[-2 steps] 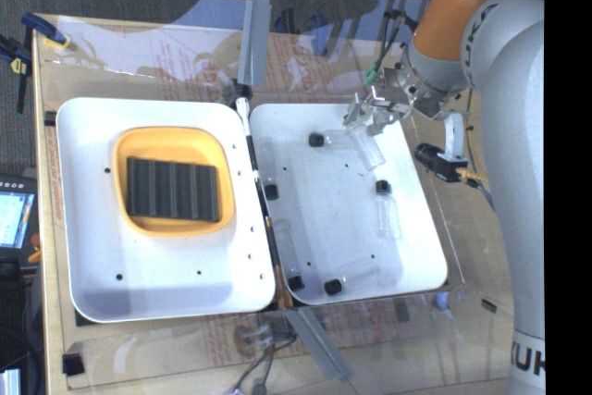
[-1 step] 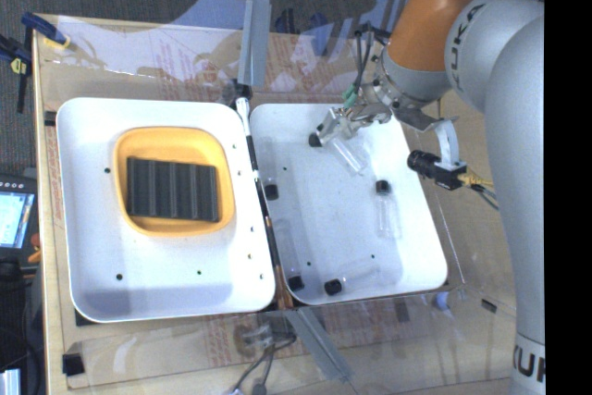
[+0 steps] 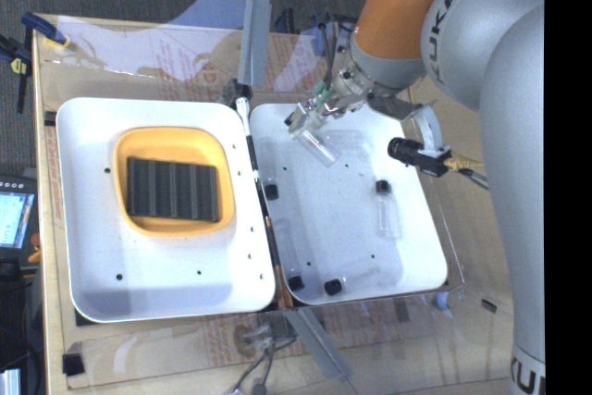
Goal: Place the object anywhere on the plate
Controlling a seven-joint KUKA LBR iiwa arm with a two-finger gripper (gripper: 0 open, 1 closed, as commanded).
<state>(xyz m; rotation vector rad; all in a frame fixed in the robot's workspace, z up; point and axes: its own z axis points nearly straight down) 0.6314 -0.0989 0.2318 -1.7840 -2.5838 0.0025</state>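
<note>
The claw [image 3: 313, 117] sits at the upper left of the right bin [image 3: 421, 268], center frame. Whether it is apart, together or clamped cannot be determined. A clear tube [image 3: 387, 216] lies flat in the right bin, lower right of the claw. The yellow plate [image 3: 129, 148], bearing a dark ridged insert [image 3: 174, 190], occupies the left bin [image 3: 83, 273].

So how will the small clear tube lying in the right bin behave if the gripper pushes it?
The clear tube looks round and lies flat, so it would probably roll sideways. It seems small and thin-walled, so likely light. Its glossy surface on the smooth white right bin suggests it may slide easily.
</note>
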